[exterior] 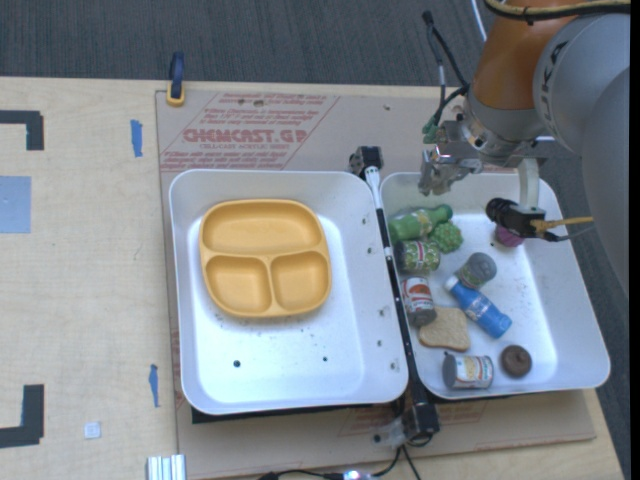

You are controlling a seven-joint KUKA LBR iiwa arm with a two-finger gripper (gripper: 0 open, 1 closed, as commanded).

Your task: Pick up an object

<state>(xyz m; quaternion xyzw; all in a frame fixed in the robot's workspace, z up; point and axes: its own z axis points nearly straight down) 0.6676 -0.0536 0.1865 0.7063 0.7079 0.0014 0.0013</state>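
My gripper (437, 176) hangs over the far left corner of the right bin (560, 268), just above a green bottle (420, 221) lying on its side. Nothing shows in its grasp. Next to the bottle lies a green broccoli-like piece (447, 236), with a green-labelled can (420, 257) in front of them. Further forward are a small red-and-white can (417, 294), a grey round object (480, 268), a blue bottle (481, 309), a bread slice (446, 330), a tin can (468, 371) and a brown donut (516, 360). A purple item (508, 236) lies partly hidden at the bin's far side.
The left bin (200, 348) holds a yellow divided plate (266, 257). A black divider (392, 268) runs between the two bins. The grey arm with its orange band (520, 38) reaches in over the right bin's far right corner.
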